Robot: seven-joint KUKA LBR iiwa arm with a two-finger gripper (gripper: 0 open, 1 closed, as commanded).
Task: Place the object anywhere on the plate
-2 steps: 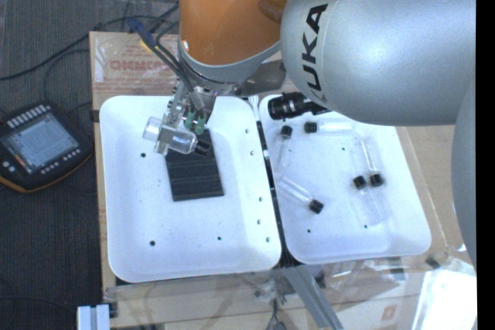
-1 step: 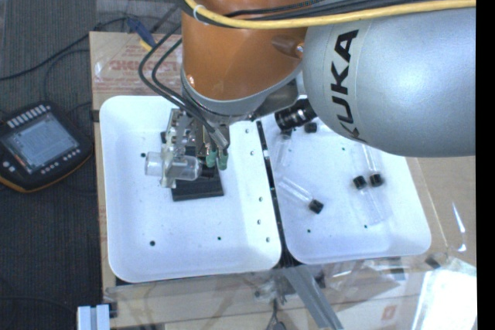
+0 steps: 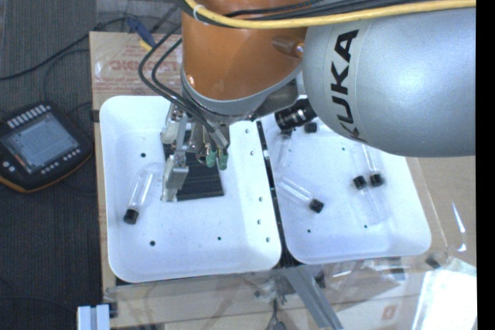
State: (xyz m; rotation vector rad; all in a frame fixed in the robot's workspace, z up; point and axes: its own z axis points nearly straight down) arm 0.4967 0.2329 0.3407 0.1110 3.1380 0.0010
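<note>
A small black plate (image 3: 205, 183) lies flat in the middle of the left bin (image 3: 124, 127). My gripper (image 3: 192, 169) hangs right over the plate's left half, its fingers (image 3: 173, 175) apart and nothing visible between them. A clear vial with a black cap (image 3: 138, 197) lies on the bin floor to the left of the plate, apart from the gripper and off the plate. The arm's orange band and grey wrist hide the far part of both bins.
The right bin (image 3: 402, 239) holds several clear vials with black caps (image 3: 302, 195), (image 3: 365, 180). A black ridge (image 3: 269, 182) divides the two bins. A teach pendant (image 3: 39, 147) lies on the floor to the left of the bench.
</note>
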